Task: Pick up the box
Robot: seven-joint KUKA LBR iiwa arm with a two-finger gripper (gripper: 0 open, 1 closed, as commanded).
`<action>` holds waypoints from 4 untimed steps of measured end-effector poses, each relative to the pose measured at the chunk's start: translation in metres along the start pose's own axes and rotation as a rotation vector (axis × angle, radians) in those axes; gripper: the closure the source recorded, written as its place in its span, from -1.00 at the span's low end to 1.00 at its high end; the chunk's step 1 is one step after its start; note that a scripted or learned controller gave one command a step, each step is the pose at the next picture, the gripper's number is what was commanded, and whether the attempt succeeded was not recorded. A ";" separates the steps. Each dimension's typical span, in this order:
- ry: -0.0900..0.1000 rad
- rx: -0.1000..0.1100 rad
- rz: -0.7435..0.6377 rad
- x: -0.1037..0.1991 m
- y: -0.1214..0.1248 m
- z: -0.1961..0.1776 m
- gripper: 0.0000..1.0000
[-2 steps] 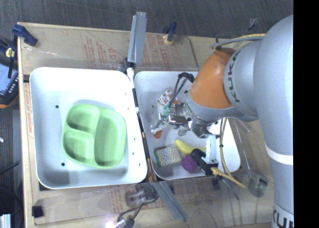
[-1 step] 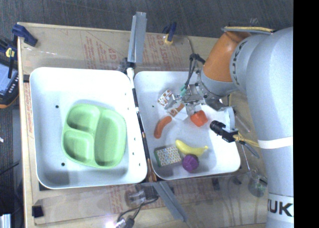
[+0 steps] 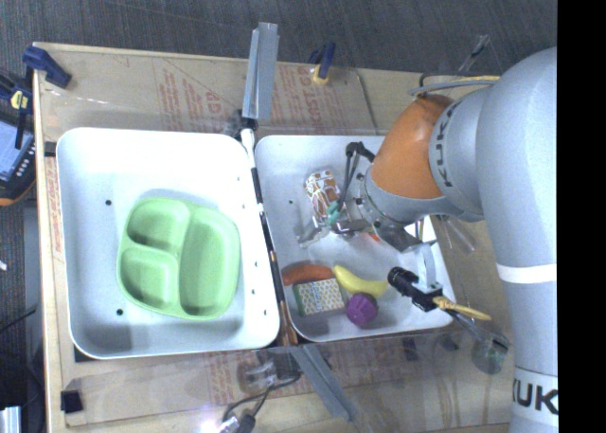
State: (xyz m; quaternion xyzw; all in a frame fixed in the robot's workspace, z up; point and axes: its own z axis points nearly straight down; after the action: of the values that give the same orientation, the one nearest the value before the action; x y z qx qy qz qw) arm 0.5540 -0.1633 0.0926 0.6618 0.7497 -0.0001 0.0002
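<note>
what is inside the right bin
A patterned box, an orange-red piece, a yellow banana, a purple ball and a shiny packet. The arm covers part of the right bin, so anything under it is hidden.

On the desk (image 3: 142, 90), the left bin (image 3: 71, 152) holds a pale green divided plate (image 3: 180, 256) lying flat near its middle. In the right bin (image 3: 284, 161), a crumpled shiny packet (image 3: 322, 190) sits toward the far side. Along the near side lie a red-orange piece (image 3: 307, 272), a yellow banana (image 3: 358, 280) just beside it, and a purple round thing (image 3: 361, 308) touching the banana. Blue clamps (image 3: 44, 63) grip the desk's far edge.
</note>
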 end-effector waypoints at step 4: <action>0.001 0.002 -0.133 -0.034 0.041 -0.036 1.00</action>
State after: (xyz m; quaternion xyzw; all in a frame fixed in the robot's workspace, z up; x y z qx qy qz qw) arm 0.5985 -0.1918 0.1283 0.6106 0.7920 -0.0005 -0.0010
